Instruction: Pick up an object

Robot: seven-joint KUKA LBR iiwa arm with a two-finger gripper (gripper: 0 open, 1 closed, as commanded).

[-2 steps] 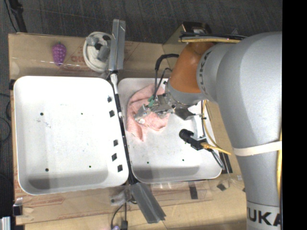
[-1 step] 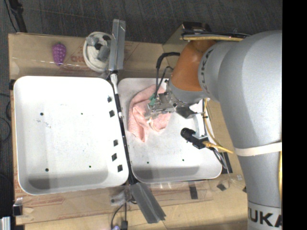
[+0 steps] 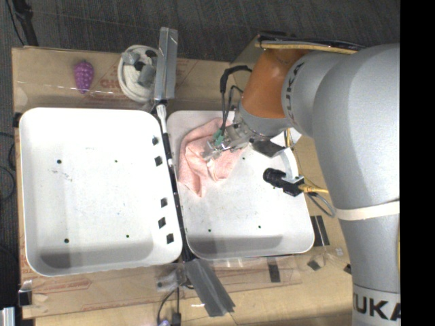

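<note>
A crumpled pink cloth [image 3: 199,156] lies in the right bin [image 3: 245,229], near its upper left corner. My gripper [image 3: 222,143] is down on the cloth's right part, just below the orange band of the wrist. The cloth bunches up around the gripper's tip, which hides how the tip meets the fabric. The large grey arm [image 3: 353,134] covers the right side of this bin.
The left bin [image 3: 88,182] stands beside the right one, with a black divider strip [image 3: 168,182] between them. On the bench behind the bins lie a purple object [image 3: 83,75] and a white coiled item [image 3: 138,71]. A black connector [image 3: 280,179] hangs by the arm.
</note>
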